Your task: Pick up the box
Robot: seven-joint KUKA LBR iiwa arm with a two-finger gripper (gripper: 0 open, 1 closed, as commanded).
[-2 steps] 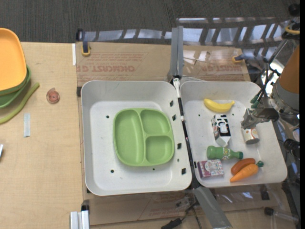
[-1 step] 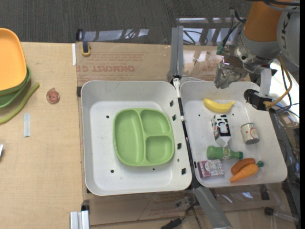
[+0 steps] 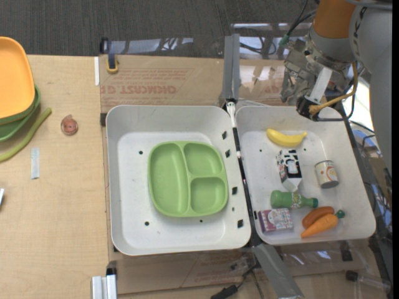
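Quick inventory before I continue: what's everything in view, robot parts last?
left bin: 1, white, bench centre
right bin: 1, white, beside it
divided plate: 1, green, left bin
banana: 1, yellow, right bin back
carton: 1, black-and-white, right bin middle
can: 1, pale, right bin right
bottle: 1, green, right bin
box: 1, pink, right bin front
carrots: 2, orange, right bin front
plate stack: 1, orange over green, bench's left edge
small lump: 1, pink, bench left
arm: 1, grey and orange, upper right
gripper: 1, grey, above right bin's back edge

We see a wooden bench (image 3: 62, 229) carrying two white bins, left (image 3: 115, 185) and right (image 3: 340, 142). Orange plate (image 3: 12, 73), green plates (image 3: 25, 136) and a pink disc (image 3: 69, 125) sit upper left.
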